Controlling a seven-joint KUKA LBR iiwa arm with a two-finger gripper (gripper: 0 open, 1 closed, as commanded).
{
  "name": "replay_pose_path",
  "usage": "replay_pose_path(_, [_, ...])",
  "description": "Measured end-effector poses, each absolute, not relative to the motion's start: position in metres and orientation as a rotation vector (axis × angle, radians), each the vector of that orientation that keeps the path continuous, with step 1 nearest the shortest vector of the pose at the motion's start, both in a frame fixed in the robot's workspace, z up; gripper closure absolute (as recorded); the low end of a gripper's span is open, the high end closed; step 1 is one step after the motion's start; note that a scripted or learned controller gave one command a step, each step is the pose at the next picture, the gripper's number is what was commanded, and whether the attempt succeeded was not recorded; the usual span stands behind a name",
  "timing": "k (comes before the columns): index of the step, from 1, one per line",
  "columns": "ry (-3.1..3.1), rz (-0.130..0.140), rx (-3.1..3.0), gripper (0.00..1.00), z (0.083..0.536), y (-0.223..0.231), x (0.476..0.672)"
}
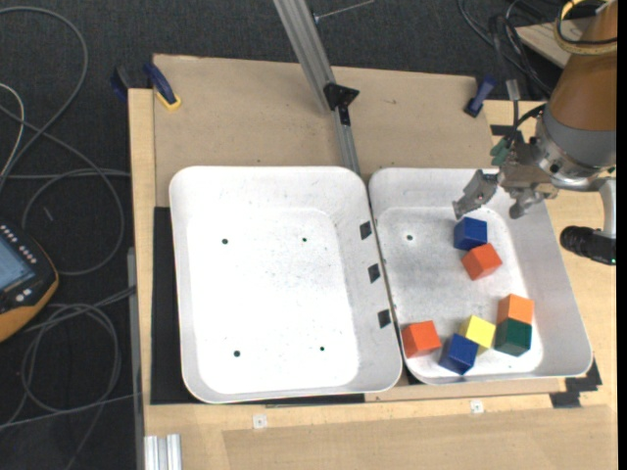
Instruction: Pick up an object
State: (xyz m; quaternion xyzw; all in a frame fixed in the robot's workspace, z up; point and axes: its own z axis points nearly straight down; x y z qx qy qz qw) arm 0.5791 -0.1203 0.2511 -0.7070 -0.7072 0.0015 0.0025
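grey arm, orange band; metal fingers

My arm entered from the right of the view, its orange band uppermost and the grey wrist section below it. My hand hung at the end of the wrist, directed downward and toward the left. Two grey fingers were spread apart, one lying to the left and the other to the right beneath the wrist. Nothing lay between them.
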Motion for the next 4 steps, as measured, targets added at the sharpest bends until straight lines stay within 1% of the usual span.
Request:
replay_pose_path(1, [-2.218,0.005,-2.218,0.00,0.206,-0.120,0.585])
replay_pose_path(2, [-2.216,0.005,-2.218,0.00,0.163,-0.119,0.579])
replay_pose_path(3, [-2.222,-0.004,-2.222,1.00,0.177,-0.119,0.581])
replay_pose_path(4, [-2.228,-0.008,-2.225,1.00,0.242,-0.119,0.581])
